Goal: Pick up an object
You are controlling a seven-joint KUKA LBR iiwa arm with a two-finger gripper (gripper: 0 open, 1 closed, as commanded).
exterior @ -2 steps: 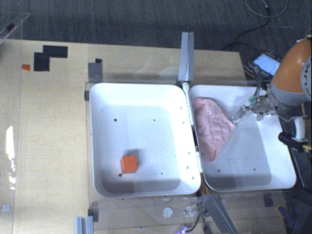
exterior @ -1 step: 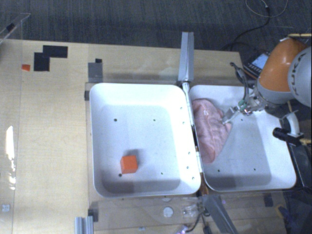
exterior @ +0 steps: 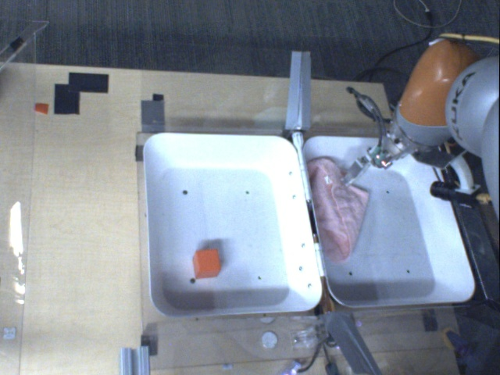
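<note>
A pink crumpled cloth [exterior: 337, 211] lies along the left wall of the right bin [exterior: 414, 287]. An orange cube [exterior: 207, 263] sits in the left bin [exterior: 234, 170], toward its front left. My gripper [exterior: 354, 176] reaches in from the right and is down at the upper right edge of the pink cloth, touching or nearly touching it. The grey wrist and orange band [exterior: 428, 84] rise behind it at the top right.
A metal divider [exterior: 298, 92] stands between the bins at the back. Black marks [exterior: 74, 91] and a small orange square [exterior: 41, 108] lie on the wooden bench at the far left. Cables run near the arm's base at the right.
</note>
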